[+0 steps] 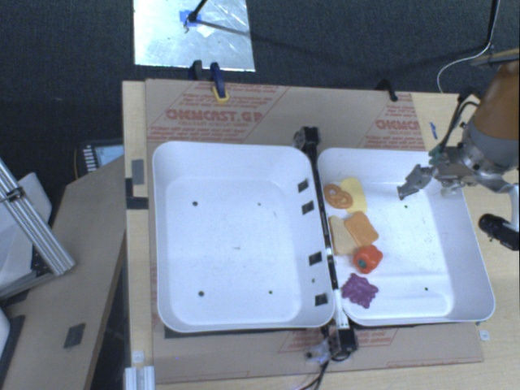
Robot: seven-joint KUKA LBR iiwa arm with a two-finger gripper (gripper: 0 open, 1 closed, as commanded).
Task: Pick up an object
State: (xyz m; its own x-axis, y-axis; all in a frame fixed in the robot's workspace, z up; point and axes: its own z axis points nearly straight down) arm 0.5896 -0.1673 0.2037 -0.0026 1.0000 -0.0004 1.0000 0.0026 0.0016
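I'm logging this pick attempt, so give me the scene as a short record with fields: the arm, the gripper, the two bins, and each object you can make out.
arm: reaches in from the view's right, above the right bin's far right part
gripper: over the right bin, apart from the objects, nothing seen in it
left bin: white, shallow
objects: clustered along the right bin's left wall
yellow piece: farthest back
orange round piece: beside the yellow one
tan block: middle
red-orange piece: below the tan block
purple piece: nearest the front

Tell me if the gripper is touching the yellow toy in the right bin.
Apart. The camera view shows bare white bin floor between the gripper and the yellow toy, which lies near the divider.
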